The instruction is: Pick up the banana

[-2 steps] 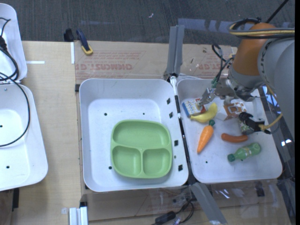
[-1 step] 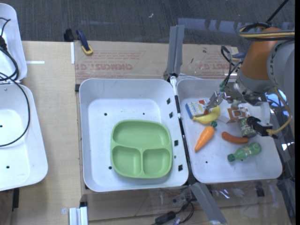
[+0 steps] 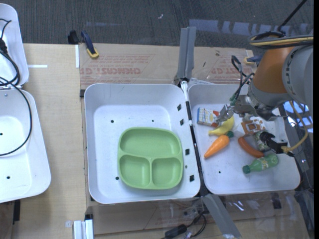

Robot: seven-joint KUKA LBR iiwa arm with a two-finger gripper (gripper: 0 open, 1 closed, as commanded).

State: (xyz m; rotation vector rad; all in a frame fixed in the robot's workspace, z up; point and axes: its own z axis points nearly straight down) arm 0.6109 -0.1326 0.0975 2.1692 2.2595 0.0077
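banana (image 3: 223,127) long axis slanting lower-left to upper-right, claw (image 3: 227,112) just above it, claw state unclear

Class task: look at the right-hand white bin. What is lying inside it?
In the right bin: banana, carrot, green bottle, small carton, a red item. The gripper and arm cover whatever lies behind them.

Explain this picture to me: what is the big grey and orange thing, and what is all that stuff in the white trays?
One camera looks down from above the bench. The grey and orange thing is a robot arm reaching in from the right. Its hand hangs just over a toy banana, which it is meant to pick up; whether it grips it, I cannot tell. The right bin also holds a carrot, a small carton, a red sausage-like toy and a green bottle. The left bin holds a green divided plate.
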